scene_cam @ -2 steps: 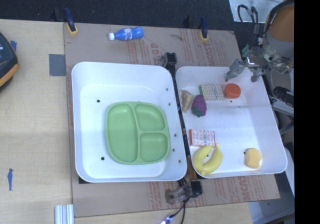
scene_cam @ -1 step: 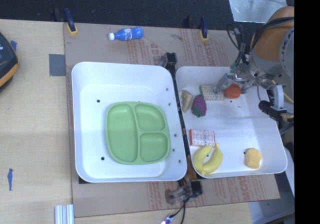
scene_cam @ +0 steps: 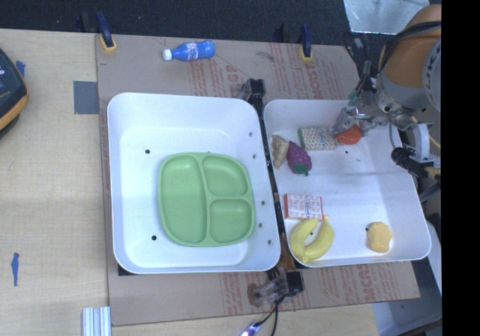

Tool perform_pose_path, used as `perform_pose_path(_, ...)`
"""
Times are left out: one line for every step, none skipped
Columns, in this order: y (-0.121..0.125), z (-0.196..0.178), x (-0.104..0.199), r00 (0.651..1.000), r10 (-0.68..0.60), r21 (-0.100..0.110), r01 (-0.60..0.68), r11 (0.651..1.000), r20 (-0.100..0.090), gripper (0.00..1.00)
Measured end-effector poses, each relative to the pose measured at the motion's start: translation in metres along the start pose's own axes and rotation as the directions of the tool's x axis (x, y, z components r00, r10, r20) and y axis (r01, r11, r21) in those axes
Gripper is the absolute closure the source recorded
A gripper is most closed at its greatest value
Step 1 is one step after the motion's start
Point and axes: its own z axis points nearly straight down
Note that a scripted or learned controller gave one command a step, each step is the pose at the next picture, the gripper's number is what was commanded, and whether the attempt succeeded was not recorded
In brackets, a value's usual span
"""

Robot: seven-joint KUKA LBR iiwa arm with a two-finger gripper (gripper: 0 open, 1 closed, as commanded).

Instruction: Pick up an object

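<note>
My gripper point(scene_cam: 352, 127) hangs over the far right part of the right bin point(scene_cam: 390, 184). A small red-orange object point(scene_cam: 349, 136) sits between its fingertips, and the fingers are shut on it. Other items lie in the same bin. A speckled green pad point(scene_cam: 316, 138) lies just left of the gripper. A purple grape bunch point(scene_cam: 299, 157) and a beige piece point(scene_cam: 280, 148) are near the left wall. A red and white box point(scene_cam: 303, 206), a banana point(scene_cam: 311, 239) and a yellow lemon point(scene_cam: 379, 237) are toward the front.
The left bin point(scene_cam: 135, 139) holds a green divided plate point(scene_cam: 206, 198). A blue bottle point(scene_cam: 190, 51) lies on the bench behind the bins. A black clip point(scene_cam: 256, 89) stands at the far end of the divide between the bins. Grey arm links point(scene_cam: 409, 64) crowd the right bin's far right corner.
</note>
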Motion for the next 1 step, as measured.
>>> perform_pose_path(-0.0007, 0.0108, 0.0516, 1.000, 0.003, 0.002, -0.003, 1.000, 0.000, 1.00)
